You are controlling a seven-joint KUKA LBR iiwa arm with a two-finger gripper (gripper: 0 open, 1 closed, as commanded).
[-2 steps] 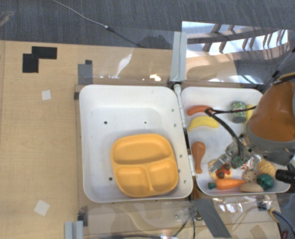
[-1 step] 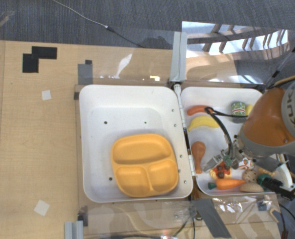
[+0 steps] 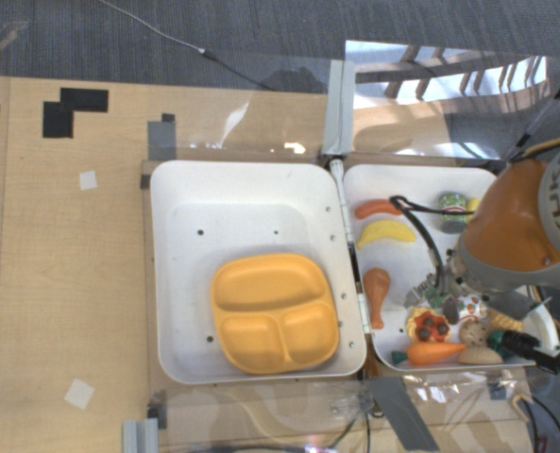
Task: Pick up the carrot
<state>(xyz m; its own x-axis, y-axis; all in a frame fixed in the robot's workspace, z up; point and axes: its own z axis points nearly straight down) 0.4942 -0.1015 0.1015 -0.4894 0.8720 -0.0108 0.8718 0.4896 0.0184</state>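
This looks like a robotics lab, not a home or kitchen. A pale wooden bench stands on grey office carpet and carries two shallow white bins fixed side by side with metal brackets. Black marker shapes are stuck on the bench at far left. A cable trails over the carpet, and a grey and orange industrial arm reaches in from the right over toy food.

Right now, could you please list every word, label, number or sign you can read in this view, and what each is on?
No readable text anywhere.
KUKA arm: dark marking at the view's right edge, cut off, unreadable.
Bench: black patches and pale tape squares, no writing.
Yellow tray, white bins: unmarked.
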